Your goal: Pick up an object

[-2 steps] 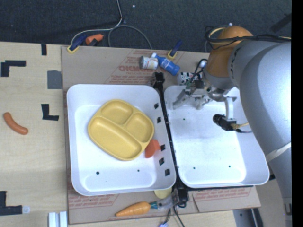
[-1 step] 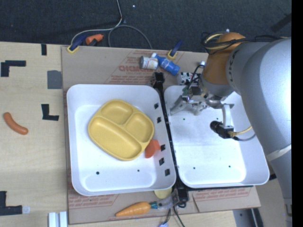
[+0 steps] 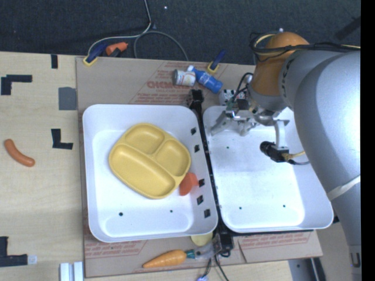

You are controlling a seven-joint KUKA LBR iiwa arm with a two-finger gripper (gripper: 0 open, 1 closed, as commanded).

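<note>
Left bin point(image 3: 96, 174): yellow plate point(image 3: 149, 160), orange piece point(image 3: 187, 184); gripper point(image 3: 237, 123) grasp unclear

The yellow plate point(image 3: 151, 159) looks like smooth, faintly glossy plastic (as do the white bins point(image 3: 96, 174)); beneath lies matt brown cardboard point(image 3: 146, 86) on pale wood point(image 3: 35, 209).

My bench point(image 3: 35, 215) is pale wood with black tape marks, carrying a cardboard sheet point(image 3: 146, 84) with two white bins side by side on it: left bin point(image 3: 94, 174), right bin point(image 3: 316, 215). A toy sausage point(image 3: 19, 153) lies on the bare wood at far left. On the cardboard: a toy carrot point(image 3: 165, 259) near the front edge, a blue-and-white bottle point(image 3: 198, 78) behind the bins
</note>
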